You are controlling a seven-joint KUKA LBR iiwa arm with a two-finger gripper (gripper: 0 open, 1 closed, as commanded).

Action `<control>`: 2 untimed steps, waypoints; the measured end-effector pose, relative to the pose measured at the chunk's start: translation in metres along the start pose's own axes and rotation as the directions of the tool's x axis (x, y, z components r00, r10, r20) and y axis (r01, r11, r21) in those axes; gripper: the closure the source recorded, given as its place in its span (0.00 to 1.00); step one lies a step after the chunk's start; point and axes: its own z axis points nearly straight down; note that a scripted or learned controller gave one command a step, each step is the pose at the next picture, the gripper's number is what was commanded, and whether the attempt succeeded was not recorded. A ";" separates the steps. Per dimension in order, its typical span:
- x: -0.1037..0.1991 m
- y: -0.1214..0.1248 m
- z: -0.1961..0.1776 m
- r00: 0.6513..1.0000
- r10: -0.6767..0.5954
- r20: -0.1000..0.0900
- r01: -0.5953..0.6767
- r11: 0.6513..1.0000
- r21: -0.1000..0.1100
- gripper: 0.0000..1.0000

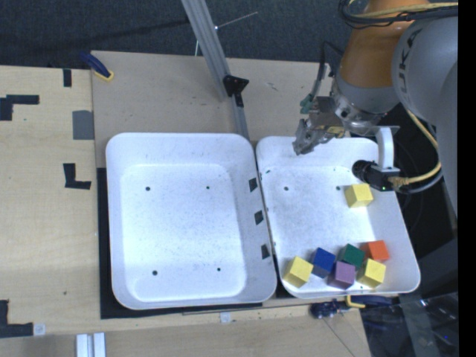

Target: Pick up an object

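My pincer (306, 144) hangs over the far rim of the right bin (312, 199), near its far left corner, fingers pointing down. The tips look close together with nothing between them, but I cannot tell from this angle whether they are released or clenched. I am carrying nothing.

Taking the right bin as the landmark: a lone yellow cube (358, 195) sits by its right wall, about midway along, well apart from my pincer. At the bin's near edge a cluster of blocks lies packed together: a yellow block (299, 271) at the left end, then a blue block (323, 261), a purple block (344, 274), a green block (352, 256), an orange block (377, 251) and another yellow block (373, 273) at the right end. Several of these touch. To the left of the right bin sits the left bin (178, 147), touching it along the shared wall.

To do this step well, I judge the lone yellow cube the best target: it has free space on most sides. I should centre above it, square my fingers to its flat faces and mind the nearby wall. The clustered blocks risk a finger landing on a neighbour.
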 end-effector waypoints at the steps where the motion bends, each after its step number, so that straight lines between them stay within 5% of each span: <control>1: 0.047 0.019 -0.001 1.000 0.001 0.001 -0.001 1.000 0.001 1.00; 2: 0.107 0.027 0.000 1.000 0.000 0.001 0.000 1.000 0.001 1.00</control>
